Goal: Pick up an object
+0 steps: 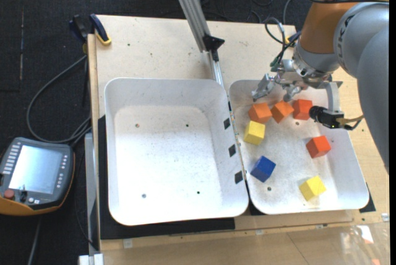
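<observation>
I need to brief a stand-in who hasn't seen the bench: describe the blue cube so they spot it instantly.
Start at the right-hand white bin, the one holding the coloured blocks. Look at its lower left part, near the wall shared with the other bin: the blue cube sits just below a yellow block. It is the sole blue piece; all others are orange, red or yellow.

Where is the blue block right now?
In the camera view the blue block sits in the right bin, close to its left wall. One yellow block lies just above it in the picture, another yellow block lower right.

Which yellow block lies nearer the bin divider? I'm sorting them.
The yellow block beside the orange block; the other yellow block sits far right, near the front.
</observation>
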### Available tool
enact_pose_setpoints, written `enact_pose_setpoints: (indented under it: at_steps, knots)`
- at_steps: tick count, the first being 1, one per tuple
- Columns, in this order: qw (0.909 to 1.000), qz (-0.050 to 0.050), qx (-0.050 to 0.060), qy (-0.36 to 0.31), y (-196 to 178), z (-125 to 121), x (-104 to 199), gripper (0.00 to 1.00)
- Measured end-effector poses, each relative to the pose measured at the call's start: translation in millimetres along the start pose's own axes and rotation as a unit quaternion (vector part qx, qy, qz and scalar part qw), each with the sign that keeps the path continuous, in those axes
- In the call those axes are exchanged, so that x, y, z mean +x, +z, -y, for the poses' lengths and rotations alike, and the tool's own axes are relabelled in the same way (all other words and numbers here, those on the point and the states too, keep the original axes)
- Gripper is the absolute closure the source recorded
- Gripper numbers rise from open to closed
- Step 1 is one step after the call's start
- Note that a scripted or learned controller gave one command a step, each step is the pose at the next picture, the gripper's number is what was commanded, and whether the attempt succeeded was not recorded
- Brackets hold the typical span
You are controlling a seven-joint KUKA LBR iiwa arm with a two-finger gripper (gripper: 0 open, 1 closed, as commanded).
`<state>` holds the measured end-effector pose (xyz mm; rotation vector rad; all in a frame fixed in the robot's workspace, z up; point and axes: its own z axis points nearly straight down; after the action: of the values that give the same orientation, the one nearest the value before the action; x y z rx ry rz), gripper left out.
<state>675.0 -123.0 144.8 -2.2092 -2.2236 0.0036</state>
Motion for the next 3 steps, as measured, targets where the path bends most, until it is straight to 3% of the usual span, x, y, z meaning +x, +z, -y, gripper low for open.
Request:
enact_pose_setpoints:
  at_steps: [1,3]
  knots:
    - [0.9999,0.004,-0.013,0.003,22.2,7.4,2.6,0.0]
    - [0.9999,0.005,-0.015,0.001,28.7,7.4,2.4,0.0]
